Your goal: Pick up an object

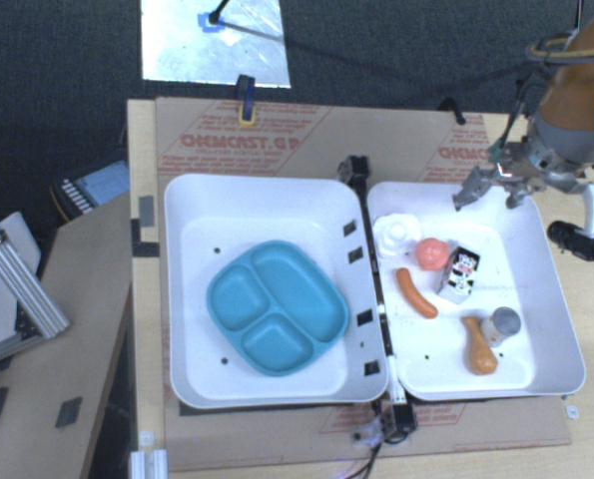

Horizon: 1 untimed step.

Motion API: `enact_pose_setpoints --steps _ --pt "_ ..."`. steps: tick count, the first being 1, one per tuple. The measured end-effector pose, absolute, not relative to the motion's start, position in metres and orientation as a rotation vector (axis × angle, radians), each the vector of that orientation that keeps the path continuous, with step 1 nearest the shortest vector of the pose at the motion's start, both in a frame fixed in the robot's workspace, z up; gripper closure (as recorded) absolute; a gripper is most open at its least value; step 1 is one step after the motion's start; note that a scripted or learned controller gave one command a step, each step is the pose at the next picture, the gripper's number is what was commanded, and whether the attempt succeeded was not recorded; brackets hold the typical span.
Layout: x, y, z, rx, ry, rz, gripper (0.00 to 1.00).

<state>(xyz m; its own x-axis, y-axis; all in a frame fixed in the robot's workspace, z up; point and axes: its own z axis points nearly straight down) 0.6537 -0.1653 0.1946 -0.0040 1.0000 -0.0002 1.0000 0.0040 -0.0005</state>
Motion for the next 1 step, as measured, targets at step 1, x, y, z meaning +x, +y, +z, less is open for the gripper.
enact_pose_setpoints --steps 1 --pt "0.6556 -0.1704 0.134 -2.218 -2.221 0.003 0.0"
